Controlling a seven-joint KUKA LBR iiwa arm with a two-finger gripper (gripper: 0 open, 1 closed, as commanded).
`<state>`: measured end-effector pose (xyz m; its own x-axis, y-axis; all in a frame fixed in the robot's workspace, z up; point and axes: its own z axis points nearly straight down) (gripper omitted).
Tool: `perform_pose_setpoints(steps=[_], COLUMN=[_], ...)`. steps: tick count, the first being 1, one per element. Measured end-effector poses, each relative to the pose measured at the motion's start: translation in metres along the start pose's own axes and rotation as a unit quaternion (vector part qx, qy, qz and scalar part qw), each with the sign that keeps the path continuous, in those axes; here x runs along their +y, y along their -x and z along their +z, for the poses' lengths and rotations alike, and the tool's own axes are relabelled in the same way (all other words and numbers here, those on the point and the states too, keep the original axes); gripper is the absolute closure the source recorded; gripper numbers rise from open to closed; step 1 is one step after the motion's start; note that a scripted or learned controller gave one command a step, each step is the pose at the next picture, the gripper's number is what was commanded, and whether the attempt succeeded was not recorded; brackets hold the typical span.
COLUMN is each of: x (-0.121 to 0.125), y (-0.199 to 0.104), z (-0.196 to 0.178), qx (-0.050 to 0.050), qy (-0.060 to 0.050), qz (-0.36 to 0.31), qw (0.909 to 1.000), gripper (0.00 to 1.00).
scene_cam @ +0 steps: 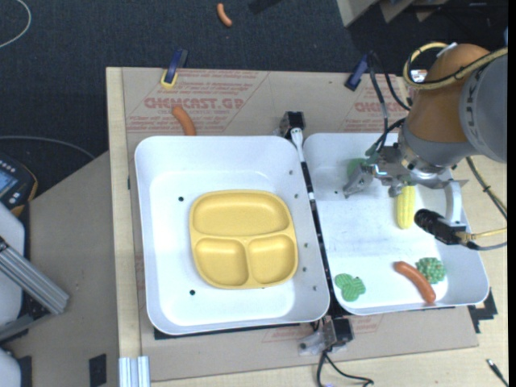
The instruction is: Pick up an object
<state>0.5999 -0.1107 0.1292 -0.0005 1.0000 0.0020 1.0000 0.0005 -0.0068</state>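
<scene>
Tray, yellow plastic, three-compartment, seen in left white bin: none of it in way. Right white bin holds green leafy toy, yellow corn cob toy, orange-red sausage toy, green broccoli toy. Corn judged light, stiff, slick; best gripped across middle. Two-finger gripper seen just beside corn; finger state cannot be told. Sausage, broccoli crowded together.

I see a cardboard-covered bench carrying two white bins, left and right. A loose sausage lies on it behind the left one.
</scene>
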Motion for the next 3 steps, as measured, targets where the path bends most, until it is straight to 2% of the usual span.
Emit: perform_pose_setpoints(steps=[1, 2, 3], x=[-0.001, 0.001, -0.006], y=[-0.001, 0.0, -0.008], z=[0.048, 0.034, -0.021], qx=[0.0, -0.001, -0.002], qy=[0.0, 0.004, 0.006], qz=[0.0, 0.001, 0.0], qw=[1.0, 1.0, 1.0], gripper=[0.0, 1.0, 1.0])
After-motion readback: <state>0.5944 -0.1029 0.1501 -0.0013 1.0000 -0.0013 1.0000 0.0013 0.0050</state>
